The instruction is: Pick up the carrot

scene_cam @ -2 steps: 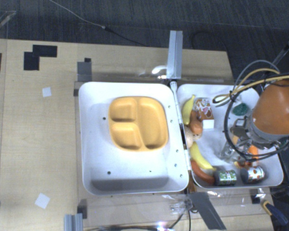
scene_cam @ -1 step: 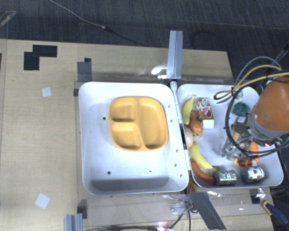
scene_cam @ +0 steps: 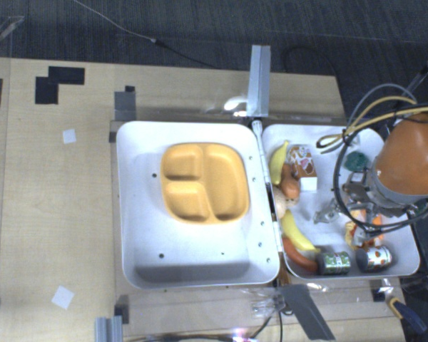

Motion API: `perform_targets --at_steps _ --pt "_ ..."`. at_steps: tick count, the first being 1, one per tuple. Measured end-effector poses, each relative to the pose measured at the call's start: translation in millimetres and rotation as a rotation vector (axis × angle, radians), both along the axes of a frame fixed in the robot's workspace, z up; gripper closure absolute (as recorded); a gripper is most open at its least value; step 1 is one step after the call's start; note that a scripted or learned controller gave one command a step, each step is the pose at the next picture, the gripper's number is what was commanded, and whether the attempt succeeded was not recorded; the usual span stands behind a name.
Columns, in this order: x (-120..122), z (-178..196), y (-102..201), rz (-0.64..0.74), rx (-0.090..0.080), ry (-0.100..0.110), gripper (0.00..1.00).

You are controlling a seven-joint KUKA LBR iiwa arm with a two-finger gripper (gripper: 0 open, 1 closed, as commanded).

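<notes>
The carrot [scene_cam: 300, 254] is a reddish-orange shape lying along the front left edge of the right bin [scene_cam: 406, 266], partly under a yellow banana [scene_cam: 297, 230]. The arm's orange band [scene_cam: 412, 157] hangs over the right half of that bin. Below it, my gripper [scene_cam: 354, 216] points down near the bin floor, to the right of the carrot and apart from it. The wrist and cables hide much of the gripper. Something small and orange [scene_cam: 358, 231] shows right under it; I cannot make out what it is.
The right bin also holds a second banana [scene_cam: 278, 162], a patterned packet [scene_cam: 301, 161], a brownish item [scene_cam: 291, 187], a green can [scene_cam: 335, 263] and a silver can [scene_cam: 374, 258]. In the left bin [scene_cam: 139, 212] sits a yellow divided plate [scene_cam: 203, 182].
</notes>
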State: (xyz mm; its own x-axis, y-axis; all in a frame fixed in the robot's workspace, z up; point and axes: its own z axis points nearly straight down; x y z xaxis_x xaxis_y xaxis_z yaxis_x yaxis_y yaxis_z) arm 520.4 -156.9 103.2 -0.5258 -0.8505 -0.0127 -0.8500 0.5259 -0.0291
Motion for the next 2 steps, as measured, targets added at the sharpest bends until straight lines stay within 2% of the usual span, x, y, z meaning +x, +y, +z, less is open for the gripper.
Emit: perform_targets --at_steps 1,2 --pt "19.0 -7.4 -25.3 0.07 0.029 0.024 0.0" --pt "15.0 -5.9 -31.8 -0.143 0.024 -0.002 0.0"
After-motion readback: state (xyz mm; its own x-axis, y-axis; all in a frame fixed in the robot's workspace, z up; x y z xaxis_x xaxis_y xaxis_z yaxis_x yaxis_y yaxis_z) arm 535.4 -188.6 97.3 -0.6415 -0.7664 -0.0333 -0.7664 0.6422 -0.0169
